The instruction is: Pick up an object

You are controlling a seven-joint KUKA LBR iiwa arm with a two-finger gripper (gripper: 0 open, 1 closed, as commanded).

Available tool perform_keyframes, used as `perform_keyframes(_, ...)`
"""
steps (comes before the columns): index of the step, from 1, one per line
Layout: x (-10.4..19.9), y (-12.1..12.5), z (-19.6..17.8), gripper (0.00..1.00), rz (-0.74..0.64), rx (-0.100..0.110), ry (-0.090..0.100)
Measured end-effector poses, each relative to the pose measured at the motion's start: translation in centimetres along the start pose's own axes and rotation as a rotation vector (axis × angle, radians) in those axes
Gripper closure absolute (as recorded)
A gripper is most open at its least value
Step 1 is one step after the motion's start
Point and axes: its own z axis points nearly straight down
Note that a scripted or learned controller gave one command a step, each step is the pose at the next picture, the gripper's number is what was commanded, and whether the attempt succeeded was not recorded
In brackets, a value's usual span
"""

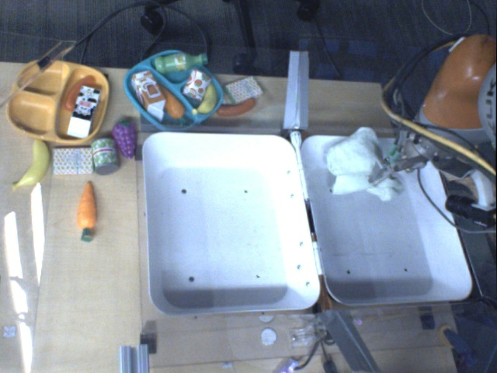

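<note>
Cloth, white and crumpled, a soft rag bunched into a loose heap, lies in the far part of the right-hand shallow white plastic bin, resting on the bin floor. The claw sits at the heap's near-right edge, its thin metal tips touching or pressed into the folds; whether they are spread, closed or pinching fabric cannot be told from this slant, since the tips blur into the pale folds. The bulk of the rag spreads away from the claw toward the divide between the two bins, with a small lobe of it lying just under and beside the tips.

As a judgement, the task is partly along: the claw has been brought down to the one object in this bin, but the rag looks settled on the floor, so a lift is not yet done. What is left is a secure pinch and a rise clear of the bin; loose fabric may slip out or only a fold may be caught.

Beyond the claw, away from the arm, the left-hand shallow white bin stands beside the first. Further off on the wooden counter are a blue divided tray of toy food, a yellow divided dish, a purple toy grape bunch, a yellow toy banana and an orange toy carrot, all well apart from the claw
</note>
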Motion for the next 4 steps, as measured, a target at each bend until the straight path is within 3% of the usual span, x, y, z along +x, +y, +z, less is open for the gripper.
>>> perform_keyframes(1, 0.5, 7.1, -5.3, 1.00, -0.144, -0.002, -0.001)
perform_keyframes(2, 3.8, 6.1, 0.0, 1.00, 0.190, 0.001, 0.000)
perform_keyframes(3, 2.4, 7.7, -3.9, 1.00, 0.444, 0.000, -0.001)
perform_keyframes(4, 3.4, 7.7, -1.9, 1.00, 0.070, -0.001, 0.000)
